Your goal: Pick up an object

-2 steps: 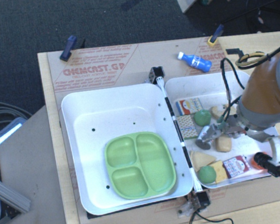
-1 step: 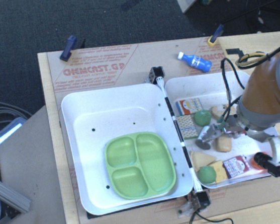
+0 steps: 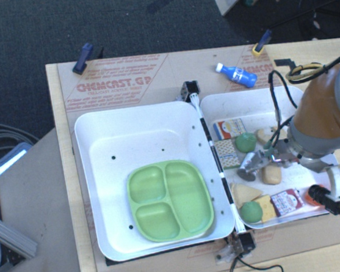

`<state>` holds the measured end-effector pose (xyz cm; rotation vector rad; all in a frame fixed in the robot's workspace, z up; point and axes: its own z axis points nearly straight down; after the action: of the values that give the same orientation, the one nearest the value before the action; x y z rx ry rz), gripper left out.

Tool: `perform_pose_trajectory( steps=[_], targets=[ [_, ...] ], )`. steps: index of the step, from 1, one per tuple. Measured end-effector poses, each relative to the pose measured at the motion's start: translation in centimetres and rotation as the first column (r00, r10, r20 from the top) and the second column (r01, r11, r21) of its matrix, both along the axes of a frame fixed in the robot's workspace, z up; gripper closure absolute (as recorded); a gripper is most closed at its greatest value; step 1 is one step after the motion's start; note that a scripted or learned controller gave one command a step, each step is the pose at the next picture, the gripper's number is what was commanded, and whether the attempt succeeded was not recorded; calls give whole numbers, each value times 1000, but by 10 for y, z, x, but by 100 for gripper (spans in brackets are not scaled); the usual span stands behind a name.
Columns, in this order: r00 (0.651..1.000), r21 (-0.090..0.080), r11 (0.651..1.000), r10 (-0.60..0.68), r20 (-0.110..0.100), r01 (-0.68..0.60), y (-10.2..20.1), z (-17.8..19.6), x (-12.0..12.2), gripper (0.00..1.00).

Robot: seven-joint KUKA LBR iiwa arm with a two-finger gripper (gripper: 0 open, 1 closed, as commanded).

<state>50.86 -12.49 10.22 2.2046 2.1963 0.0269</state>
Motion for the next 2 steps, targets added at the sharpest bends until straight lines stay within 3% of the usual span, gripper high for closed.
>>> perform_pose_trajectory(
  steps=[2],
  targets=[
    [1000, 0, 1000, 0, 0, 0, 0, 0, 0, 0]
  ],
)
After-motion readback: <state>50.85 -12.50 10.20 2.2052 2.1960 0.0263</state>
